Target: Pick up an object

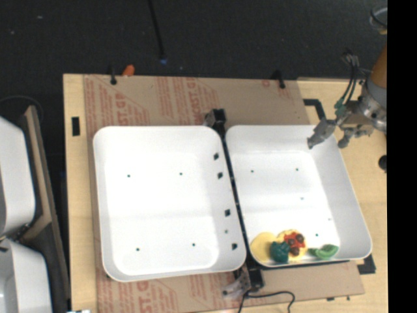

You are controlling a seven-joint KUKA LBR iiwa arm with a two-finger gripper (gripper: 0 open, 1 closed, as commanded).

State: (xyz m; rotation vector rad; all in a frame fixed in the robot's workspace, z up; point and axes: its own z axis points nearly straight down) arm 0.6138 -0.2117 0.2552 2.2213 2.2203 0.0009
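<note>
A small heap of objects lies in the near corner of the right bin (287,155): a pale yellow piece (262,244), a teal piece (279,253), a red and dark piece (294,240) and a green piece (324,251). My gripper (331,137) hangs over the far right edge of that bin, well away from the heap. Its two fingers are spread apart with nothing between them.
The left bin (163,201) sits beside the right one, with a black clip rail (227,194) between them. Both rest on a cardboard sheet (163,100) on the bench. White equipment (16,194) stands at the left edge.
</note>
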